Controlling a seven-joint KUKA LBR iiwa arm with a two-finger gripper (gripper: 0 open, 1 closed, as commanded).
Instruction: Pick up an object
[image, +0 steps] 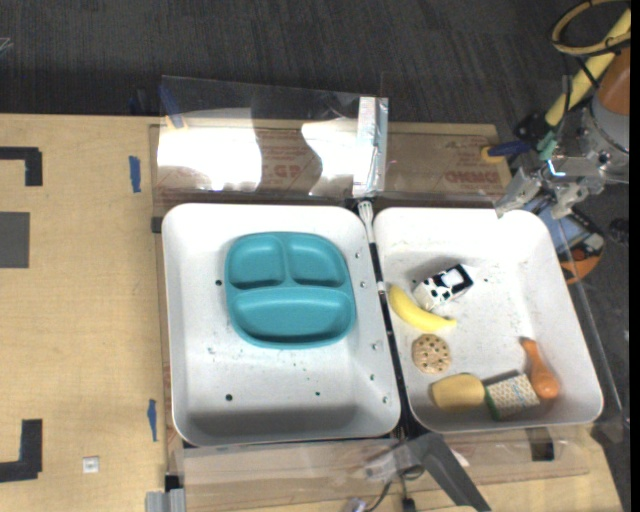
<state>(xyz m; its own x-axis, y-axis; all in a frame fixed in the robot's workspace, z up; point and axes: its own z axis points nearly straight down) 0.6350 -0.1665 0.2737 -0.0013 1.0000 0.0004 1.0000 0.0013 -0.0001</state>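
six objects (442, 287) low in right bin (520, 245)

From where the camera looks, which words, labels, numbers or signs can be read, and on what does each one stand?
No text can be read with certainty.
Cardboard behind the bins: red printed lettering, too blurred and mirrored by glare to read.
Small wrapped package in the right bin: a pattern, no legible words.
Black and white item: markings, no legible text.
Teal divided plate: no text.

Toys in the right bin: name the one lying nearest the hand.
The black-and-white toy: it lies highest in the right bin, closest to the hand; the others sit lower.
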